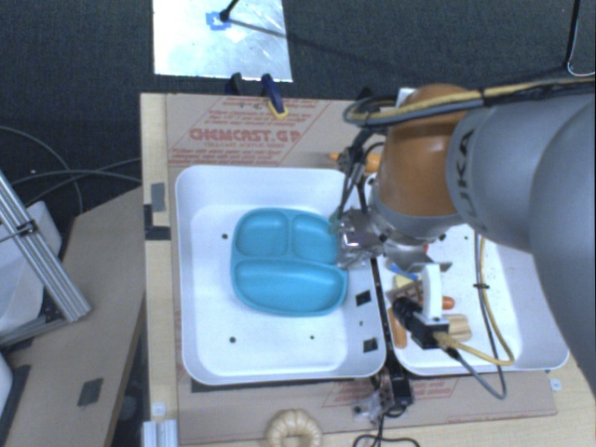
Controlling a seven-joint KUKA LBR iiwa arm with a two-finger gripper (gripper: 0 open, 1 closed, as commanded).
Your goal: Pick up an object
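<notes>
Over in the left bin (200, 250) lies a blue plate (284, 261) with three parts, likely light, hard and slippery, best grabbed by its thin right rim, where the gripper (349, 240) hangs, grip hidden from me.

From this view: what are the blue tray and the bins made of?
Blue tray: looks like moulded plastic, matte to satin; uniform colour, rounded compartment ridges, soft highlights. Left bin and right bin: probably thin formed plastic, smooth white with rounded rims; coated metal can't be ruled out.
</notes>
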